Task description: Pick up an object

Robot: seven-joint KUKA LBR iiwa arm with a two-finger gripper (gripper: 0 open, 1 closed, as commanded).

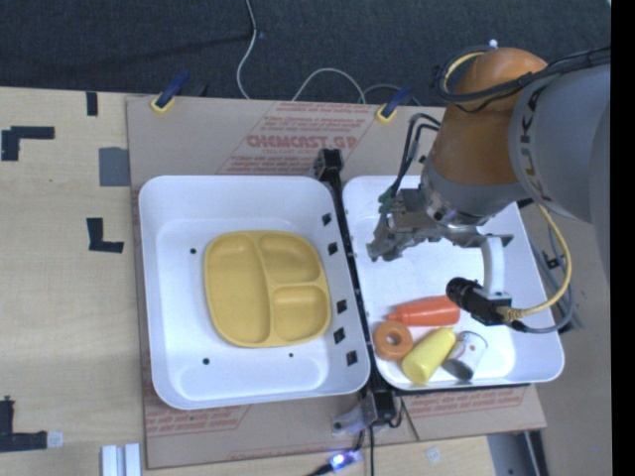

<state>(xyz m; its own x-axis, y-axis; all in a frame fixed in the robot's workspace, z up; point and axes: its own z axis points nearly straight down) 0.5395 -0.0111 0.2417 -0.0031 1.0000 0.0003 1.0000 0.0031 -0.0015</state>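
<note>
End effector (389, 241) over right bin (536, 365), finger state cannot tell, orange carrot (425, 311) lying near it, long axis left-right, yellow tray (266, 288) in left bin (169, 266).

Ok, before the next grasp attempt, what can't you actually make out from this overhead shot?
- Gripper: too dark and small to read its fingers.
- Right bin: the arm covers its far right floor.
- Grey object beside the yellow object: partly hidden, identity unclear.

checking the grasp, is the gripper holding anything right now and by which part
Nothing is held. The gripper hangs above bare bin floor, apart from the carrot.
</note>
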